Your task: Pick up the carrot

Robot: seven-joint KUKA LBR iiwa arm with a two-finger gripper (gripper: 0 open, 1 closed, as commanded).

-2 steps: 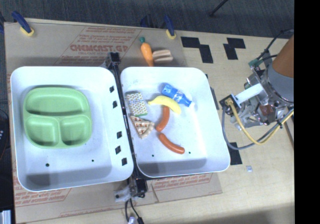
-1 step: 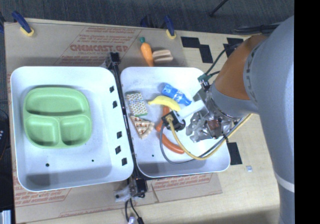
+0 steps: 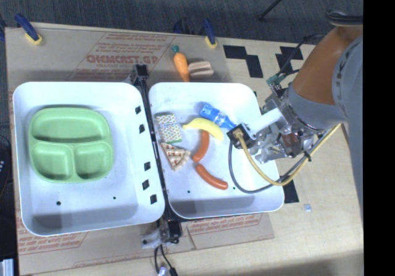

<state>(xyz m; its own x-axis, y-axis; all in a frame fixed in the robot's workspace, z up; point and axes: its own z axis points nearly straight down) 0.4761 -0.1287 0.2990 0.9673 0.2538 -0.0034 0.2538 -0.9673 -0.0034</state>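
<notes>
The carrot (image 3: 180, 65), orange with a green top, lies on the cardboard just behind the right bin's (image 3: 259, 204) back rim, outside both bins. My gripper (image 3: 266, 145) hangs over the right side of the right bin, well to the right of the carrot and nearer the front. Nothing shows held in it.
A tan bun-like piece (image 3: 200, 70) lies right beside the carrot. The right bin holds a blue bottle (image 3: 215, 114), a banana (image 3: 205, 126), two sausages (image 3: 201, 145) (image 3: 212, 178), a waffle square (image 3: 168, 126) and a pizza slice (image 3: 176, 157). A green divided tray (image 3: 69, 142) sits in the left bin.
</notes>
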